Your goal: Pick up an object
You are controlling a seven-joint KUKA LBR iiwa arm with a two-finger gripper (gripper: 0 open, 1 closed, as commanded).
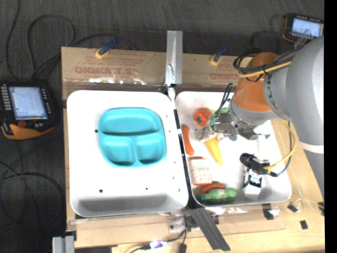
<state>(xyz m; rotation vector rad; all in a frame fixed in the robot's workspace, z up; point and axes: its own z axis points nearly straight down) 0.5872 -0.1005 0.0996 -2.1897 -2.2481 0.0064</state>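
My gripper (pixel 222 125) is low in the right bin (pixel 276 157), near its back left part. Just left of it lies a round red-orange toy (pixel 201 116), and just below it a yellow-orange cone (pixel 214 148). An orange carrot stick (pixel 186 140) lies along the bin's left wall. Nearer the front are a small printed box (pixel 199 171), a red piece (pixel 210 187) and a green cucumber (pixel 218 195). A black and white object (pixel 253 177) sits at the front right. The wrist hides what lies directly under the gripper.
The left bin (pixel 84 194) holds a turquoise divided tray (pixel 131 136). A metal divider post (pixel 174 57) stands behind the seam between the bins. The arm's grey body and orange band (pixel 253 91) hang over the right bin's back right. Cables loop beside the wrist.
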